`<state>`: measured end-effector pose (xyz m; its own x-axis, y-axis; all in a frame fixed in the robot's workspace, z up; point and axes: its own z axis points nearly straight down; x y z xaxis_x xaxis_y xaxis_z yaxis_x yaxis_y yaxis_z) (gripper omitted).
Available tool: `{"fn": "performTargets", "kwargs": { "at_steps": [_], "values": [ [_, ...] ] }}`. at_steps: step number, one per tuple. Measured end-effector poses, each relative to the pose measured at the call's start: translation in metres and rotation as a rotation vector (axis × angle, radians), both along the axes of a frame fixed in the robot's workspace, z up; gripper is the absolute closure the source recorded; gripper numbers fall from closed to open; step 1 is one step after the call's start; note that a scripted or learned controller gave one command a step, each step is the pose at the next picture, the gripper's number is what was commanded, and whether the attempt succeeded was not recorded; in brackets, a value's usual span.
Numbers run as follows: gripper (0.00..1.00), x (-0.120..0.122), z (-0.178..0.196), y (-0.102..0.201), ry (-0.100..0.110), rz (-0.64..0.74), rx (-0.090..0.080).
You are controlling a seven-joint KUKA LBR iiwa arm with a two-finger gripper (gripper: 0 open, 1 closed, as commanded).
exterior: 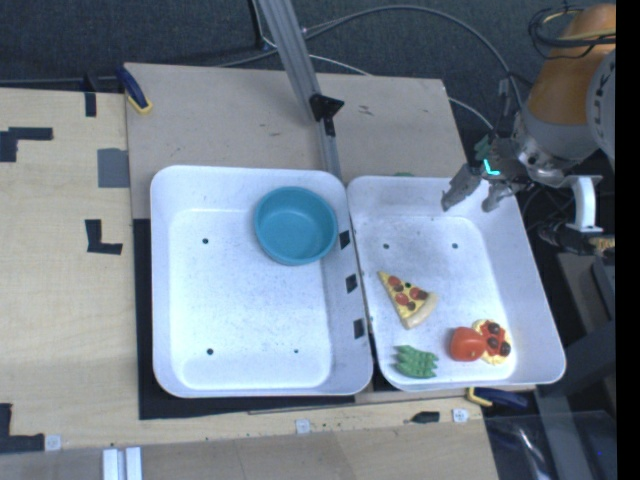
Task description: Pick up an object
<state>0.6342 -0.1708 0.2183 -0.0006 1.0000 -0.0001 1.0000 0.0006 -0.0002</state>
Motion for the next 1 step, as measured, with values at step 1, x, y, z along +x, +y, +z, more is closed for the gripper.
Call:
{"fn": "performTargets", "kwargs": {
  "at_steps": [1],
  "values": [
    [0.0, -0.0001, -0.0001, 0.0, 0.0, 0.0, 0.0]
  ]
}}
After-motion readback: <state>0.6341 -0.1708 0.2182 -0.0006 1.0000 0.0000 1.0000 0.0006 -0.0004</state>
